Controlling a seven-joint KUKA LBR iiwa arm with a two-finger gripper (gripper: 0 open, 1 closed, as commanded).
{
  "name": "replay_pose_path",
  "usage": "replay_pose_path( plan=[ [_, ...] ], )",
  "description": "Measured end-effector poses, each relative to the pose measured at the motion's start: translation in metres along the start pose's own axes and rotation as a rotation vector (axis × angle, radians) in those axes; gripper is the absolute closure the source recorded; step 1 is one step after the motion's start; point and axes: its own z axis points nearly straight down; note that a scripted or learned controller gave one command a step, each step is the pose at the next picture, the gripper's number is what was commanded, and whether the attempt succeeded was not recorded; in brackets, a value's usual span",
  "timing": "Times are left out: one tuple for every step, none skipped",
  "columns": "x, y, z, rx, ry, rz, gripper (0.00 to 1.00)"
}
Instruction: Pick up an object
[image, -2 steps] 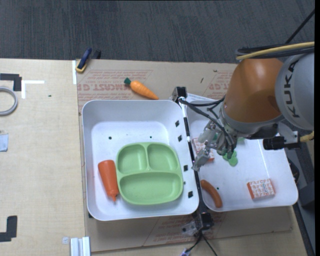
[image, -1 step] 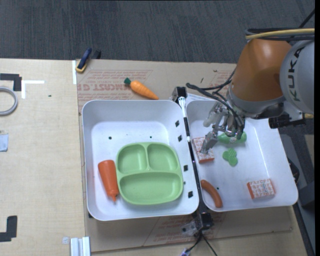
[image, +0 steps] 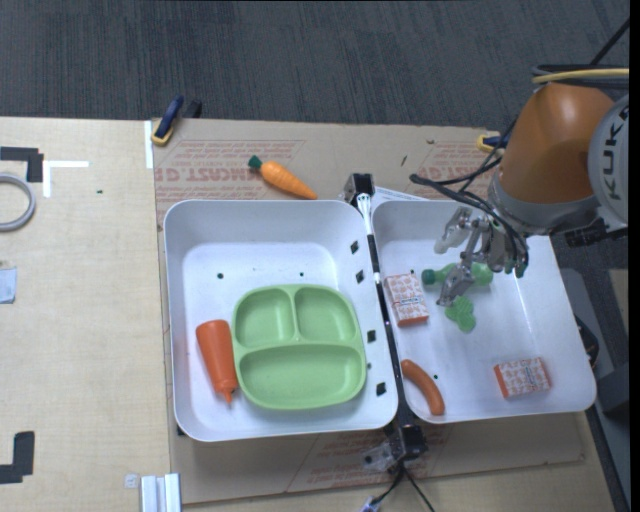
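Observation:
My gripper (image: 470, 268) hangs low over the right bin (image: 560, 300), at its back middle. A green toy (image: 440, 275) lies right under it and touches the metal parts, and a second green lump (image: 462, 317) sits just in front. Whether the green toy is gripped I cannot tell. In the same bin lie a small red-and-white box (image: 407, 298) near the left wall, another such box (image: 521, 377) at the front right, and a reddish sausage (image: 424, 387) at the front left.
The left bin (image: 190, 250) holds a green divided plate (image: 298, 345) and an orange carrot-like piece (image: 216, 357) beside it. A toy carrot (image: 283, 177) lies on the cardboard behind the bins. A blue-and-yellow clip (image: 167, 120) sits at the cardboard's far left corner.

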Motion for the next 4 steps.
replay_pose_path(
  plan=[
    [-0.034, -0.020, 0.060, -0.001, -0.001, -0.408, 0.00],
    [-0.032, -0.076, 0.060, 0.000, -0.002, -0.438, 0.00],
    [0.025, -0.032, 0.060, -0.003, 0.001, -1.048, 0.00],
    [0.024, -0.032, 0.050, -0.003, -0.004, -1.043, 1.00]
  ],
)
